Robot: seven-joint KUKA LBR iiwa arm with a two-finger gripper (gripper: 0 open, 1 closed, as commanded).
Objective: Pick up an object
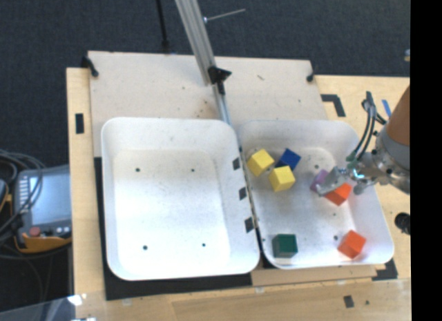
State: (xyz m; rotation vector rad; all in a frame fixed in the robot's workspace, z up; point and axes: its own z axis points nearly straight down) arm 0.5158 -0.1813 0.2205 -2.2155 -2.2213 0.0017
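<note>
The right bin (304,137) holds several small blocks. Two yellow cubes (260,162) (282,178) lie beside a blue cube (290,159) near its left wall. A green cube (284,245) sits at the front left and an orange cube (352,244) at the front right. My gripper (342,179) reaches in from the right, low over the bin's right side. An orange block (338,195) lies directly under its tip, and a small purple block (319,182) sits just to its left. Whether either block is touched is unclear.
The left bin (173,133) stands beside the right one, with a raised divider (245,195) between them. A slanted metal post (197,30) rises behind the bins. Cables and a control box (38,206) sit off the bench at the far left.
</note>
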